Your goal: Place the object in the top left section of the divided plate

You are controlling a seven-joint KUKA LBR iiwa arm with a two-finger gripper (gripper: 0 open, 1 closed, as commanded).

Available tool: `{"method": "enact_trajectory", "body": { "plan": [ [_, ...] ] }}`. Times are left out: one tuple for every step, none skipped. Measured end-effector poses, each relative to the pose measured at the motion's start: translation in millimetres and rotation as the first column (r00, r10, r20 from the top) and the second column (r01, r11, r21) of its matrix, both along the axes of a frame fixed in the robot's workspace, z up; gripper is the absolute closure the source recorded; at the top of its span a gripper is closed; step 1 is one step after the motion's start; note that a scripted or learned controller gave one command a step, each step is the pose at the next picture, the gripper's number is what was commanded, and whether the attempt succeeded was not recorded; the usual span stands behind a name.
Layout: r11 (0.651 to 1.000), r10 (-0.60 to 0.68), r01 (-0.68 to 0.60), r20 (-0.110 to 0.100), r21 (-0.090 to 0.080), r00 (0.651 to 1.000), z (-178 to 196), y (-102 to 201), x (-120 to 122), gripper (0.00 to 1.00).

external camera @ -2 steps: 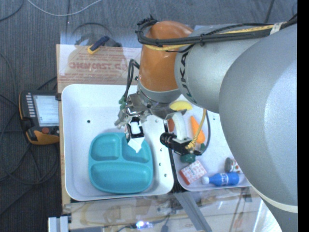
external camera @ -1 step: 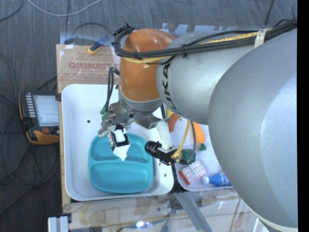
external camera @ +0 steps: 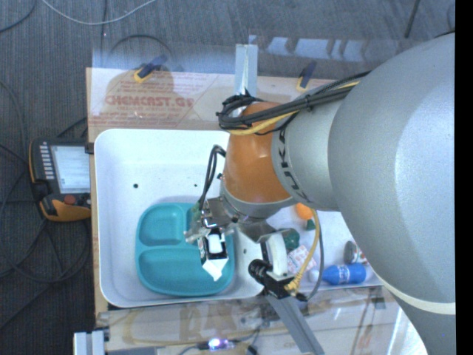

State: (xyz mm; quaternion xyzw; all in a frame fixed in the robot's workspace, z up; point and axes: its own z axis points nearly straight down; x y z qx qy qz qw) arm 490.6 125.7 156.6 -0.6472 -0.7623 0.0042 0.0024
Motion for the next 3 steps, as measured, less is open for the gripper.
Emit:
{"method": "enact_trajectory", "body": {
  "plan": [
    [1.0,-0.006,0.006,0.005,-0.002,1.0,106.5,-68.0,-5.3,1.0],
    [1.0,0.0,0.0,0.003,-0.001,1.0,105.7,-15.4,-6.2,1.0],
    [1.0,-0.023,0.023,0.003,-0.001,1.0,112.6,57.2,-6.5,1.0]
  ]
}}
